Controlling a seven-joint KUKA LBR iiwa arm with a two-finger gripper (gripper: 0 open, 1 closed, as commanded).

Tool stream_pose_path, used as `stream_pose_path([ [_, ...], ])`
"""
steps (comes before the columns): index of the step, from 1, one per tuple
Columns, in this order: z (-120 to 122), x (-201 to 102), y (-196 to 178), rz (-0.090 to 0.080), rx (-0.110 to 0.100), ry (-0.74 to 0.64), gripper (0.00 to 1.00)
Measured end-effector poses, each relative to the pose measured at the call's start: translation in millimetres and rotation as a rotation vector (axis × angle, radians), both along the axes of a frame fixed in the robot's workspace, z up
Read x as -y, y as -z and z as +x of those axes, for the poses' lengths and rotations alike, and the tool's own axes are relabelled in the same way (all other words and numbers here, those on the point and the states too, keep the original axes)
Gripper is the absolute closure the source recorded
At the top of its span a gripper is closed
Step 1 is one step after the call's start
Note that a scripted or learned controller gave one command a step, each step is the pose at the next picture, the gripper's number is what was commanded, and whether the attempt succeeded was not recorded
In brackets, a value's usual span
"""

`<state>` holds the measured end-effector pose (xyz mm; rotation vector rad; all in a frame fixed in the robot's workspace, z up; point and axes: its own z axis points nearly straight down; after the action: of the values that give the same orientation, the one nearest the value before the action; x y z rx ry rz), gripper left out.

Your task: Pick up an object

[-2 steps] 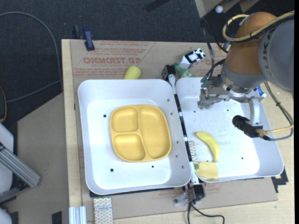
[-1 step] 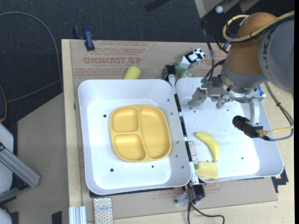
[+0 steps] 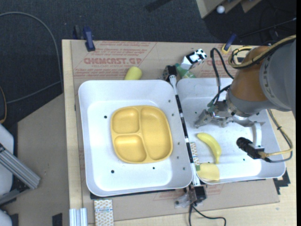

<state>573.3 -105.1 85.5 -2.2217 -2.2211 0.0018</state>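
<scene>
A yellow banana (image 3: 210, 146) lies in the right bin (image 3: 268, 166), near its left wall. A pale yellow rounded piece (image 3: 207, 172) rests in that bin's front left corner. My gripper (image 3: 217, 119) hangs over the right bin just behind the banana, apart from it. It stands open and holds nothing. The grey arm with its orange band (image 3: 249, 79) covers the bin's back right part. A yellow divided plate (image 3: 141, 133) sits in the middle of the left bin (image 3: 94, 126).
A small yellow object (image 3: 133, 73) and a black-and-white item (image 3: 195, 57) lie on the board behind the bins. Blue clamps (image 3: 88, 39) hold the board's back edge. Cables loop around the arm, and a black connector (image 3: 247, 146) hangs over the right bin.
</scene>
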Motion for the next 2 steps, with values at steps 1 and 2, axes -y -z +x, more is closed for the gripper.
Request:
stream_pose_path([
  [1, -42.6, -10.7, -32.8, 0.002, -0.002, 0.001, 0.0],
  [2, -70.5, -12.6, 1.4, 0.001, 0.0, 0.001, 0.0],
])
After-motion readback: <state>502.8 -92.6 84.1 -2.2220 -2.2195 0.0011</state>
